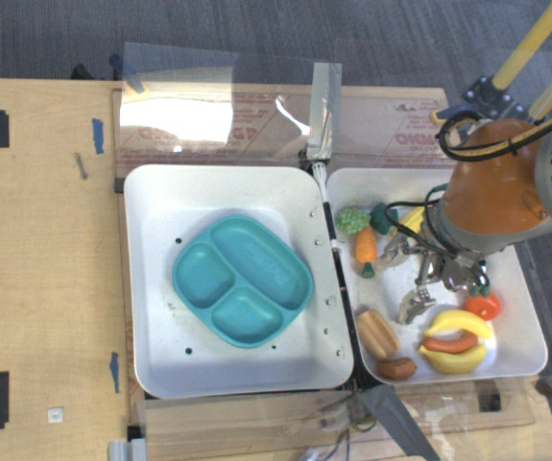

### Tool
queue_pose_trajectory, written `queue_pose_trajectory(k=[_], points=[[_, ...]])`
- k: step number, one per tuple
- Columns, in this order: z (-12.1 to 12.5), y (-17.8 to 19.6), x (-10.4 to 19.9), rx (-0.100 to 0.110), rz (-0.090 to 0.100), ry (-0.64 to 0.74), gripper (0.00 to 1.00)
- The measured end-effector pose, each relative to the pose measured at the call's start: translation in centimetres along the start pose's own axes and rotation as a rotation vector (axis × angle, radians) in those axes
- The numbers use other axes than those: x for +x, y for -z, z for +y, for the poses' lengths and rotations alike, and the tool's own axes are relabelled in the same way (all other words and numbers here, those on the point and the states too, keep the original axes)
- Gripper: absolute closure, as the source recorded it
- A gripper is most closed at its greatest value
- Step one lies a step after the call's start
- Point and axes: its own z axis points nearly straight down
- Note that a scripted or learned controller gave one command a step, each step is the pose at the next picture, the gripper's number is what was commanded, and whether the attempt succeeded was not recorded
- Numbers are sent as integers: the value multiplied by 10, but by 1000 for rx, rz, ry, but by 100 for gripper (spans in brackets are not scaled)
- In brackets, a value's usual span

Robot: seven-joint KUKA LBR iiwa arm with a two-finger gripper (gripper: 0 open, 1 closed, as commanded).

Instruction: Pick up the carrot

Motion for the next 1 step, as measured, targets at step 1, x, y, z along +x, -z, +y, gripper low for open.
queue_pose_trajectory(k=[1], points=[[3,-3,-60,1,-11,23,0]])
